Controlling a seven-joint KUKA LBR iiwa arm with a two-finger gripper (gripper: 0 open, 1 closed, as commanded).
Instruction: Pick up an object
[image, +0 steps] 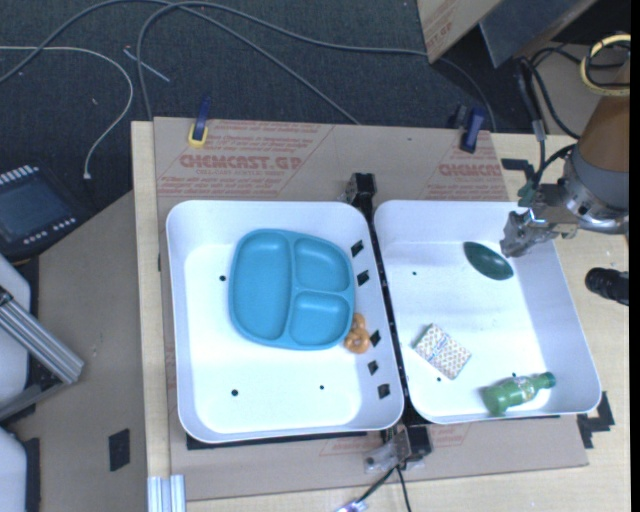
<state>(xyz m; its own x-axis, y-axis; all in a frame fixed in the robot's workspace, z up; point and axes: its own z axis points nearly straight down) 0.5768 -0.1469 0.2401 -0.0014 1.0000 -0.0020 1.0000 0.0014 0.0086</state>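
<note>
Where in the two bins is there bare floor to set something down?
Left bin: the front strip below the blue divided plate and small orange piece. Right bin: the middle, between the dark green object and the patterned packet. It is crowded near the green bottle and by the gripper.

2 shallow white bins side by side on a brown board, left bin, right bin, blue clamps at the board's far edge, loose cables beyond on dark floor

Dark green oval object (flat-lying) near right bin's far edge
</note>
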